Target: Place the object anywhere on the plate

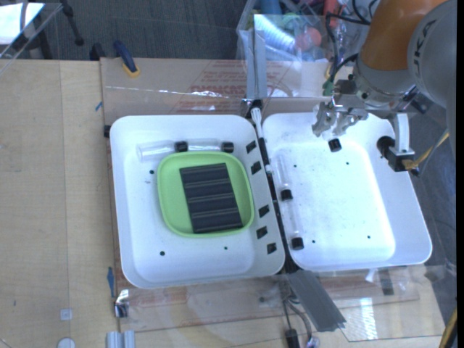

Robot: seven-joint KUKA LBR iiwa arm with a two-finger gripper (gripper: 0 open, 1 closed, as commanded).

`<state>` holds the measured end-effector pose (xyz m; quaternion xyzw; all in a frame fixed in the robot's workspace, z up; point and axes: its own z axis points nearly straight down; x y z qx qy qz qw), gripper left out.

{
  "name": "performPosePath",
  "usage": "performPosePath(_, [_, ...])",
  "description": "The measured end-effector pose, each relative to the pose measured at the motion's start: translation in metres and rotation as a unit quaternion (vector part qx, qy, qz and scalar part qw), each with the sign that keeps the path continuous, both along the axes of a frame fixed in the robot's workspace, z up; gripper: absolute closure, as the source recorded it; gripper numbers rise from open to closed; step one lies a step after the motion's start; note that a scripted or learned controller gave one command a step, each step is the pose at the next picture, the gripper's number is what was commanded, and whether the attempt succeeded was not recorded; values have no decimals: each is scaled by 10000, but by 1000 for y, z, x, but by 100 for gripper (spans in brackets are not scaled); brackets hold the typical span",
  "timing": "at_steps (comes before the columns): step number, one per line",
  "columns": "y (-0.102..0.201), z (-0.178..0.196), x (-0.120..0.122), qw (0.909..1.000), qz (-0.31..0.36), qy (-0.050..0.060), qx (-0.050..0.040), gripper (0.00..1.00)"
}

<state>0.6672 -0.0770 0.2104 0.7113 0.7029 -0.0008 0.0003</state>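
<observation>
A black ribbed rectangular object [211, 197] lies flat in the middle of the green plate [168, 194], which sits in the left bin [130, 216]. My gripper [328, 126] hangs over the far end of the right bin [377, 223], well to the right of the plate. It is open, with nothing between its fingers. The grey arm with its orange band [395, 9] reaches in from the upper right.
A clear plastic tube [163, 149] lies in the left bin just behind the plate. Small black clips [262, 210] line the divider between the bins. A clear box of colourful items [297, 20] stands behind the bins.
</observation>
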Motion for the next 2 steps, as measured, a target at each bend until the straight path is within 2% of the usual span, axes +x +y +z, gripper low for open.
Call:
performPosePath(1, [0, 0, 0, 10000, -1, -2, 0, 0])
performPosePath(2, [-18, 13, 0, 10000, 5, -23, -6, 0])
